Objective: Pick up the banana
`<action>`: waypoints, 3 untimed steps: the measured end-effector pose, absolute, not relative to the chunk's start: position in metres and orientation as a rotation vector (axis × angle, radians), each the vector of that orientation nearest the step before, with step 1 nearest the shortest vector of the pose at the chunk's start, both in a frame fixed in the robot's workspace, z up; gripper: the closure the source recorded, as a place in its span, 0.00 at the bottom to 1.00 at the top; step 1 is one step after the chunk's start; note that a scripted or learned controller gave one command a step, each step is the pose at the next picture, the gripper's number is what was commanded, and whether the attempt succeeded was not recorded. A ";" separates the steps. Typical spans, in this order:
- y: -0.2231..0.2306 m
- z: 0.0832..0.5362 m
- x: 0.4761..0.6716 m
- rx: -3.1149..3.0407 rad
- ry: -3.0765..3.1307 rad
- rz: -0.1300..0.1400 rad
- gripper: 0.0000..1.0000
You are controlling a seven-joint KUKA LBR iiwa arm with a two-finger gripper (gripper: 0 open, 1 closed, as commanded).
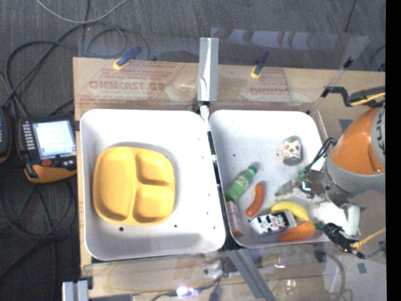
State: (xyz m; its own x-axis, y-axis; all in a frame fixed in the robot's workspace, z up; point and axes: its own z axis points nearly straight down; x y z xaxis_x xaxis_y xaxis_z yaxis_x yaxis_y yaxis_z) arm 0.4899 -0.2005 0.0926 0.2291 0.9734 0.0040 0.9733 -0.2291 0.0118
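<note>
A grey robot arm with an orange band (pixel 357 149) reached in over the right-hand white bin (pixel 263 121), its gripper (pixel 305 184) hanging low near the bin's far-right side; whether it stood open or closed could not be told. The banana (pixel 293 209) lay just below and slightly left of the gripper, apparently not touched by it, curved and yellow, resting above a carrot (pixel 298 232) and beside a small dark printed box (pixel 272 222). A red sausage (pixel 255 199) and a green bottle (pixel 241 183) lay farther left, a small can (pixel 292 150) above. The left bin (pixel 88 168) held a yellow divided tray (pixel 133 184). The banana looked light, slightly soft and smooth-skinned, so a gentle grip across its thick middle seemed safest.
</note>
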 end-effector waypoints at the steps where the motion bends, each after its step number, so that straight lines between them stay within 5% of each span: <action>1: -0.202 0.210 0.483 2.390 2.045 -0.011 0.00; 2: -0.203 0.091 0.486 2.267 2.174 0.008 0.00; 3: -0.202 0.098 0.487 2.268 2.176 0.008 1.00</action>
State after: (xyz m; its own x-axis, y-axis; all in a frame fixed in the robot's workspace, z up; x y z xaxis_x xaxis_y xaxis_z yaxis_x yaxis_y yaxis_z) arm 0.4868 -0.2021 0.0985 0.0411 0.9991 0.0049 0.9992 -0.0411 0.0025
